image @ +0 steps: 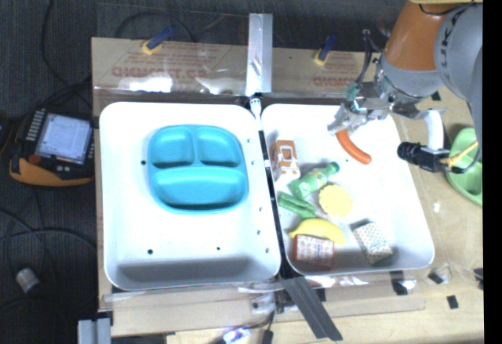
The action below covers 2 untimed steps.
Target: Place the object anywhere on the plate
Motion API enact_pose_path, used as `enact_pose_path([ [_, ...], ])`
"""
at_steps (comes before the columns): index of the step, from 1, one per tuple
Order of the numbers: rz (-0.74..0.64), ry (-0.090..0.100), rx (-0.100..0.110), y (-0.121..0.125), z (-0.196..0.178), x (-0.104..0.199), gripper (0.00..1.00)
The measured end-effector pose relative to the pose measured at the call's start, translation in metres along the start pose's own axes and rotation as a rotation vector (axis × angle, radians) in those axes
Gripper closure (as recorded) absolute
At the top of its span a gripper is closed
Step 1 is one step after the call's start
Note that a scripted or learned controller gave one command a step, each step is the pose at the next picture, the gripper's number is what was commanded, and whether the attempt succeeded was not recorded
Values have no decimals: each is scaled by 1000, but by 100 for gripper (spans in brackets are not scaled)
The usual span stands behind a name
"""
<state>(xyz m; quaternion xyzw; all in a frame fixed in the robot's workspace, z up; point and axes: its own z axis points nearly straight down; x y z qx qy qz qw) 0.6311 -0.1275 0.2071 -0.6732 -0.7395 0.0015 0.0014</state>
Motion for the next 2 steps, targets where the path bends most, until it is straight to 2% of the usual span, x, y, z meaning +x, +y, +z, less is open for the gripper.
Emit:
enact_pose_path([
  [1, -3, 2, 5, 1, -6, 1, 100],
  [2, -3, 2, 5, 1, -6, 1, 0],
])
